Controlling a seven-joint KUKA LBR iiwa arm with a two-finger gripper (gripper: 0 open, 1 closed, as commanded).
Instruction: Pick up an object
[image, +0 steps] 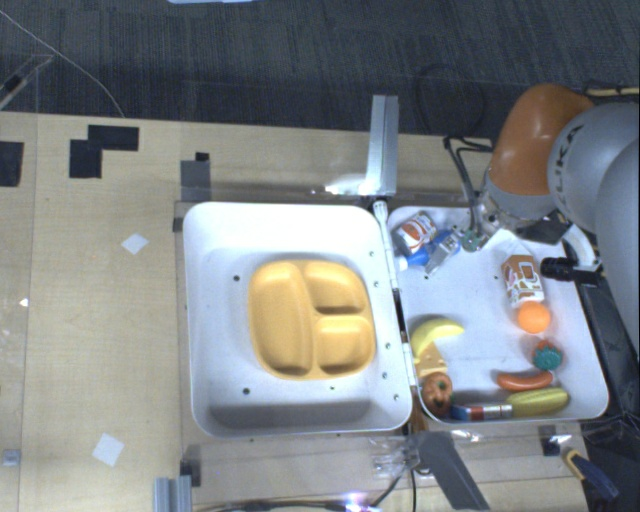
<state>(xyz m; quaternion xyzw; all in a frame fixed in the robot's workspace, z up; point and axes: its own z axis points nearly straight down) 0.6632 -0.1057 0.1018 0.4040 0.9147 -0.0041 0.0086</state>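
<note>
The right bin holds several small items. A silver and red can lies in the far left corner, with a blue object beside it. An orange and white carton and an orange ball sit on the right side. A yellow banana lies by the left wall. Along the front are a brownish fruit, a red sausage, a teal piece, a yellow-green piece and a marker. My gripper hangs over the bin's far edge, just right of the can.
The left bin holds a yellow divided tray. A metal post stands behind the wall between the bins. The grey arm with its orange band covers the far right corner. Black cables run along the right side.
</note>
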